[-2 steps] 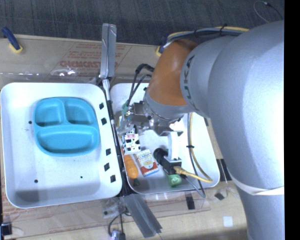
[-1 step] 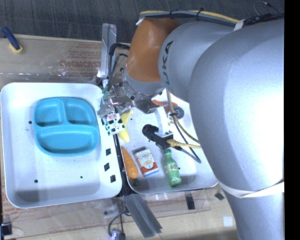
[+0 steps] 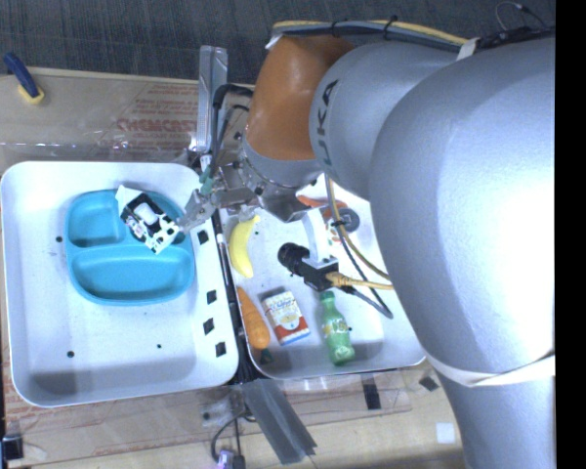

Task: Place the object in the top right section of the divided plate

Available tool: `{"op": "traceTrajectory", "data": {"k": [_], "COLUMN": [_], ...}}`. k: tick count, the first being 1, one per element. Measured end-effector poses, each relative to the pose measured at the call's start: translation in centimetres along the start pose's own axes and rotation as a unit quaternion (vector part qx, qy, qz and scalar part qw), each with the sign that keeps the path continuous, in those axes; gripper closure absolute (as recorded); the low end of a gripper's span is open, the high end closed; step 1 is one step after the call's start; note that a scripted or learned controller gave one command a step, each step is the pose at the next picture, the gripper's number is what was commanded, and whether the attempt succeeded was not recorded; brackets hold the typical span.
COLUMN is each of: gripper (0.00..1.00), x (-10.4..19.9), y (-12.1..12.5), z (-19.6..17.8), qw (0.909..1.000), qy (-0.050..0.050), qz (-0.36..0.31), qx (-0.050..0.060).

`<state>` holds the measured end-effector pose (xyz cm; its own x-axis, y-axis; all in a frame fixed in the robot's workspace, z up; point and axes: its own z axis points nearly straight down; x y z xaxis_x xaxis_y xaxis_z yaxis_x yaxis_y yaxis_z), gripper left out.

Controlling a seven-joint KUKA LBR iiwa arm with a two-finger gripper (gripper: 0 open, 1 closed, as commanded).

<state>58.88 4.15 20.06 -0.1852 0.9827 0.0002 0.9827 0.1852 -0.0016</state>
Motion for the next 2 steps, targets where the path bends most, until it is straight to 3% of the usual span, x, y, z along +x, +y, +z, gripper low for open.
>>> {"op": "traceTrajectory", "data": {"k": [1, 2], "gripper": [0.00, 0.00], "x": [2.2, -0.4], "y": [-3.6, -5.0], "z": [1.0, -1.2], "qw": [0.9864, 0.9909], "qy": [0.001, -0.001], "qz": [-0.165, -0.135], "qx": [0.002, 0.000]}}
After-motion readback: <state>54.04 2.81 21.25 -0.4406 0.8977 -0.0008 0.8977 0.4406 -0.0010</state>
